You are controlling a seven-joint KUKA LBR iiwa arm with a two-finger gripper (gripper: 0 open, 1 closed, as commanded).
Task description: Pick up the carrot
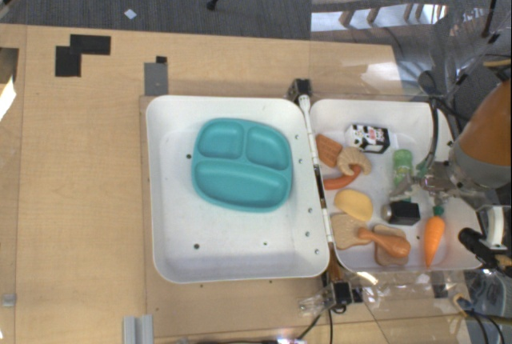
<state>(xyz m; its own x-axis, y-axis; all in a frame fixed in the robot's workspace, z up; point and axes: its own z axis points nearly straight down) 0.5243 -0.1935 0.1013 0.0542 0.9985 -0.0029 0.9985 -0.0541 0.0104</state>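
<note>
Carrot (433,240) in right bin (412,120), lower right of frame, gripper (428,184) just above its green end

Long axis near vertical in frame; green stub up, tip toward bottom edge. Judged a light, stiff, smooth toy; the taper may slip, so take hold across the thick orange part below the stub. Gripper state: cannot tell; nothing seen held

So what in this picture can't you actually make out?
- Camera view, the arm: cut off by the right edge.
- Camera view, the black-and-white item in the right bin: too small to identify.
- Camera view, the green item: too blurred to name.
- Camera view, the right bin's right wall: hidden under the arm.
</note>
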